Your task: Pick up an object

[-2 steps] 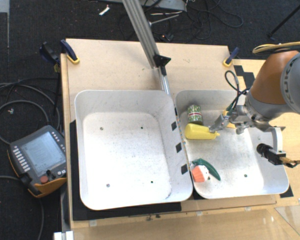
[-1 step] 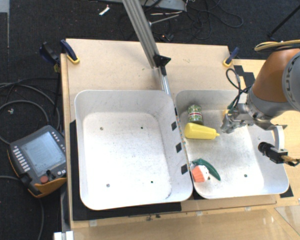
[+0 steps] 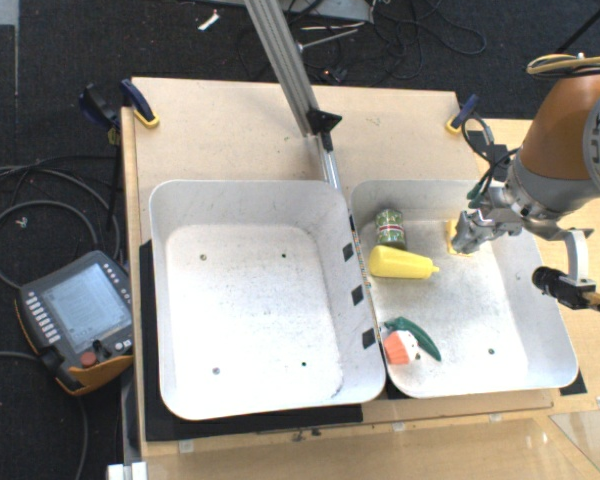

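The robot arm (image 3: pixel 565 148) comes in from 3 o'clock and bends down over the right bin (image 3: pixel 525 363). Its end effector (image 3: pixel 468 236) hangs low near the top of that bin, at about 1 o'clock from the bin's middle. I cannot tell if it is apart or together, because it is small and seen from above. A little bit of yellow shows just beside it, but I cannot tell what that is, or if it is held.

Three things lie in the right bin. A yellow squeeze bottle (image 3: pixel 401 263) lies on its side, at 9 o'clock from the end effector and near it. A small green jar (image 3: pixel 389 227) sits just above the bottle, at its 12 o'clock. A toy carrot (image 3: pixel 407 343), orange with green leaves, lies near the bottom left of the bin, at 7 o'clock from the end effector and well apart from it. The left bin (image 3: pixel 250 298) sits on the same surface (image 3: pixel 230 133).

I think the robot is at the reaching step. Nothing looks lifted yet. Next, it needs to pick one thing, likely the bottle or the jar since they are closest. It must get right over it, go down, squeeze it well, and lift it straight up. The bottle is round and may roll away.
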